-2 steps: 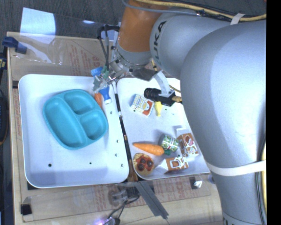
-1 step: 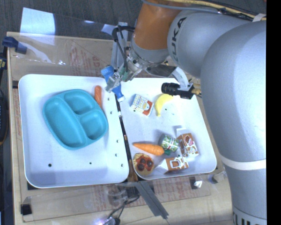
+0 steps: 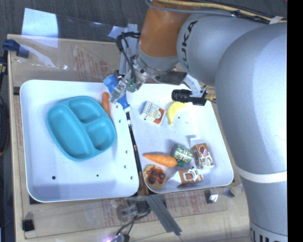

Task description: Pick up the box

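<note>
Right bin: arm hides jaws' grip; box visible

A turquoise divided tray sits in a white bin. Nearby lie an orange carrot, a yellow banana, and a white, red-printed box.

Bright, even overhead light — white bins glare slightly, shadows soft, detail mildly blurred.

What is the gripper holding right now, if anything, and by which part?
It cannot be told. The gripper sits over the divide between the bins, with something blue at its tip, but a grip isn't clear.
</note>
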You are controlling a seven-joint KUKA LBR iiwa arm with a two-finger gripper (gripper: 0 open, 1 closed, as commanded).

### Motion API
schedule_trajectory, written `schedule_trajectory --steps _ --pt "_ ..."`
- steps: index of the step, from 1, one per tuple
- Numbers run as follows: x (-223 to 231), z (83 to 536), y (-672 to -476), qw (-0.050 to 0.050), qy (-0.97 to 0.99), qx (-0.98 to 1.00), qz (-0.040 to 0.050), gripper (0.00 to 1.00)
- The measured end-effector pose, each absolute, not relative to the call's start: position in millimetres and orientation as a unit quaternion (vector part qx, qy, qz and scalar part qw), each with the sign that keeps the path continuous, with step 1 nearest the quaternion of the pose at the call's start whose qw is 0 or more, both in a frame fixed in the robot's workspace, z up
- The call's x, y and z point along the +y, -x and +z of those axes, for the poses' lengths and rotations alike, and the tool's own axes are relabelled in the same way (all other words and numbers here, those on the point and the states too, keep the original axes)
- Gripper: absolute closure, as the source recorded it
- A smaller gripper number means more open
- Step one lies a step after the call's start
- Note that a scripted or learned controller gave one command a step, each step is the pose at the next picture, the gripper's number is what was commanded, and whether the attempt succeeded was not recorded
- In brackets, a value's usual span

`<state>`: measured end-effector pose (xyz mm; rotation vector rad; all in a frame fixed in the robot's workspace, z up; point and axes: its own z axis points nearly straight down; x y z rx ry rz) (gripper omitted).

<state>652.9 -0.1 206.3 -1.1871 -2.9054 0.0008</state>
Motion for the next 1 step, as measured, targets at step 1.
schedule_trajectory --steps 1 --pt "16.6 212.7 -648.6 0.002 0.374 -0.927 0.0005 1.0"
